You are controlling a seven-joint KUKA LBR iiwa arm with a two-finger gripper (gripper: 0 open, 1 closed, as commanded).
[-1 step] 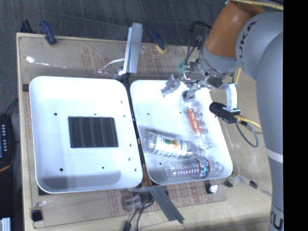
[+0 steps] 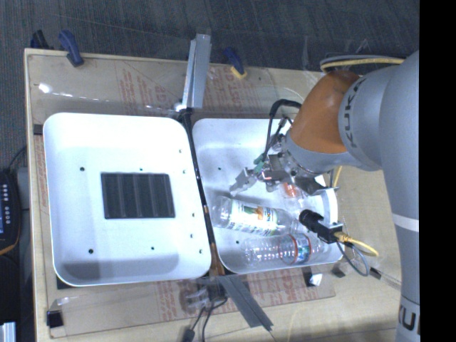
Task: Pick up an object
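Two clear plastic bottles lie in the right bin (image 2: 214,137). One with a white and green label (image 2: 251,216) lies across the middle. The other, with a red and blue label (image 2: 281,249), lies along the front wall. My gripper (image 2: 251,179) hangs over the middle of this bin, just above and behind the white-labelled bottle, open with nothing between its fingers. A black ribbed rectangular block (image 2: 137,195) lies flat in the middle of the left bin (image 2: 71,134).
A metal divider bar (image 2: 196,70) stands at the back between the bins. Blue clamps (image 2: 70,47) hold the board's far edge. The arm's grey and orange body covers the right bin's right side.
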